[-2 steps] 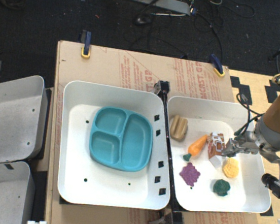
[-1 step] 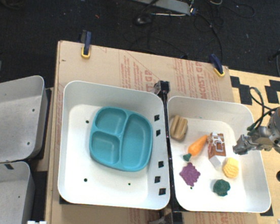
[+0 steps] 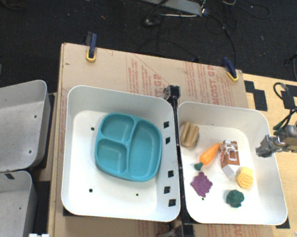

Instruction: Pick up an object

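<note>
The camera view looks down at a slant on a brown board point(image 3: 127, 74) that carries two shallow white bins side by side, with black clips along the seam between them.

The left bin point(image 3: 84, 112) holds a teal divided plate point(image 3: 129, 147) with three compartments. The plate lies flat near the middle of the bin floor, a little toward the right wall.

The right bin point(image 3: 219, 116) holds the small objects. A tan bread piece point(image 3: 189, 134) lies at the far left of this bin, close to the seam. Right of it and nearer is an orange carrot point(image 3: 208, 154), tilted, its green end pointing to the near left. Just beside the carrot on the right is a red and white carton point(image 3: 230, 156), lying on the floor of the bin. A yellow corn cob point(image 3: 245, 178) sits just beside the carton's near right end. Purple grapes point(image 3: 201, 184) lie near of the carrot, and a dark green broccoli point(image 3: 234, 198) sits to their right, near of the corn.

The gripper point(image 3: 266, 148) reaches in from the right, over the right side of the right bin, apart from every object and to the right of the carton. It holds nothing between its fingers; whether they are apart or together cannot be told at this size.
</note>
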Available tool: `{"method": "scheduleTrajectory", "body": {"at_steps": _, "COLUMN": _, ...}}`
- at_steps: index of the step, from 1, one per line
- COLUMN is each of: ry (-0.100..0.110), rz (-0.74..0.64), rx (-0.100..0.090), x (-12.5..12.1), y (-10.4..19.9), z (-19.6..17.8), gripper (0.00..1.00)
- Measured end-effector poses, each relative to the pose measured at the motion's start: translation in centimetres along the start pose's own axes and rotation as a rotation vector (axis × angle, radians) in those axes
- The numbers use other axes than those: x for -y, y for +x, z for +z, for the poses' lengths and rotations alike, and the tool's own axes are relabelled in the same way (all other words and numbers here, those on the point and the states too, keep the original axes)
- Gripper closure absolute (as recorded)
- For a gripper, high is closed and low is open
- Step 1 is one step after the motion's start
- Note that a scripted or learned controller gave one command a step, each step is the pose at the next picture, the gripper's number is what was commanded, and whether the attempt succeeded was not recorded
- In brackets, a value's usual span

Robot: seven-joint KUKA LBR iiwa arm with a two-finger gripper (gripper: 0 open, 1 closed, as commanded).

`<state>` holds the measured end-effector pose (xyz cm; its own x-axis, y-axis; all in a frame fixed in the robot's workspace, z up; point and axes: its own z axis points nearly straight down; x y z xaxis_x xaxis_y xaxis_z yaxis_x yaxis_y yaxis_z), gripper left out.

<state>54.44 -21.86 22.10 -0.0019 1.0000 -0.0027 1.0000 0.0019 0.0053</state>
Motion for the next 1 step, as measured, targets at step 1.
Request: {"method": "scheduleTrajectory", "body": {"at_steps": 1, "ry": 0.000, "rz": -0.001, "rx": 0.000, "x": -0.15, "y": -0.04, "z": -4.64, "gripper": 1.00}}
